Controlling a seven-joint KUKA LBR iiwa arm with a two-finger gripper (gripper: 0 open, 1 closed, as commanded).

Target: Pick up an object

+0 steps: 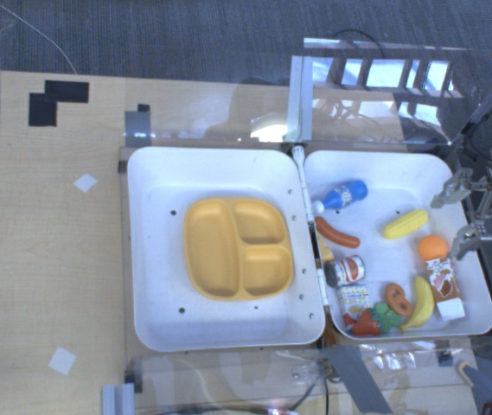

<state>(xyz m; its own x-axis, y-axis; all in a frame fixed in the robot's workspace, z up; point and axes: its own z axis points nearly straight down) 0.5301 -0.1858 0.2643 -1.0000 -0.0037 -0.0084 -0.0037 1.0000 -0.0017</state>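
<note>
Toys fill the right bin (pixel 466 318), and that is where our pick must happen: a blue bottle (pixel 344 194) at the far left, a sausage (pixel 337 233) just nearer, a corn cob (pixel 405 223) mid-bin, an orange (pixel 433 247) beside a small carton (pixel 443 289), a banana (pixel 421 301), a small can (pixel 347 271), and a tight cluster of little pieces at the near edge. The left bin (pixel 155 318) carries a yellow divided tray (pixel 237 247).

Our hand (pixel 469 214) sits at the right rim of the right bin, above the worktop, fingers spread with nothing between them.

We judge the orange and the corn cob the best targets. Both lie closest to the hand and stand apart from their neighbours, so the fingers have room to come down on either side. For the corn cob we should turn the wrist so the fingers straddle its narrow width rather than its length. The orange nearly touches the carton, so we would centre carefully to avoid catching that. We would steer clear of the near cluster, where pieces crowd together.
</note>
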